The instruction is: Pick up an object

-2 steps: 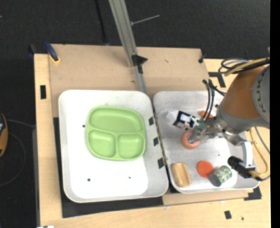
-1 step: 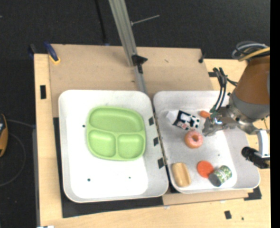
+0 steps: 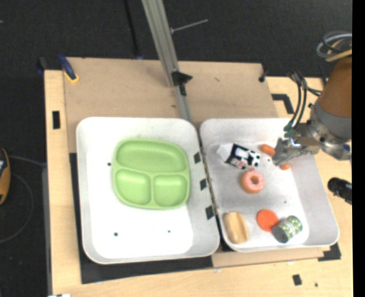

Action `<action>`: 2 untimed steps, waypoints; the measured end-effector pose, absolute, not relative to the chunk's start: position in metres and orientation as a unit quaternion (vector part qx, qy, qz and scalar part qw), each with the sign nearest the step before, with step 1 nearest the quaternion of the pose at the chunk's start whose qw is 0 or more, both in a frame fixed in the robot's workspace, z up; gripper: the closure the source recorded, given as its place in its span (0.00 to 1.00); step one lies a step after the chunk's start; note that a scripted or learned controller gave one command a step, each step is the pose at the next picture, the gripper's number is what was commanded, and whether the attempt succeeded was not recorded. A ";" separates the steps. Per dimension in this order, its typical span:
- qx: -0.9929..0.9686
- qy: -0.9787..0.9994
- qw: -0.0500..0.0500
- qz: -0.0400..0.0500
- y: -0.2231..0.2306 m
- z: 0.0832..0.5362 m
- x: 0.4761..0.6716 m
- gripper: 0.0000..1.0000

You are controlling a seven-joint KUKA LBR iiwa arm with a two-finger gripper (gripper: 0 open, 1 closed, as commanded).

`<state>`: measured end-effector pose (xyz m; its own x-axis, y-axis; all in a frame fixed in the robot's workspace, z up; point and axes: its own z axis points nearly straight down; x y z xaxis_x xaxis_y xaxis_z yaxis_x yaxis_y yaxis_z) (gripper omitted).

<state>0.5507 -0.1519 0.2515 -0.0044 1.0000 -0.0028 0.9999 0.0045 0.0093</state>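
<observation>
**Gripper poised over the right bin's upper right area**

The right bin [image 3: 306, 228], a shallow white tray with rounded corners, held a scatter of small toys. A pink ring doughnut [image 3: 253, 182] lay flat near its middle. Up-left of it sat a black-and-white carton [image 3: 239, 156], boxy, its long axis running from upper left to lower right. A small orange piece [image 3: 267, 148], elongated and lying roughly left to right, rested just beside the gripper [image 3: 284, 155], on its left. A second bit of orange showed right beneath the gripper's tip; what it was could not be made out. Along the bin's lower side lay a tan bread roll [image 3: 235, 226], oblong and pointing up-down, a flat orange-red disc [image 3: 267, 218], and a green can [image 3: 287, 228] tipped on its side.

The left bin [image 3: 90, 228] carried a smooth green plate [image 3: 151, 173] with three compartments.

Whether the fingers were apart or together could not be told.
</observation>
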 end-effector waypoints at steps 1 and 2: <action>0.706 0.708 0.003 0.001 -0.153 0.288 0.552 1.00; 0.705 0.709 0.000 0.000 -0.100 0.270 0.539 1.00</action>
<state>0.5387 -0.0999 0.2705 -0.0053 1.0000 -0.0001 1.0000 0.0053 0.0005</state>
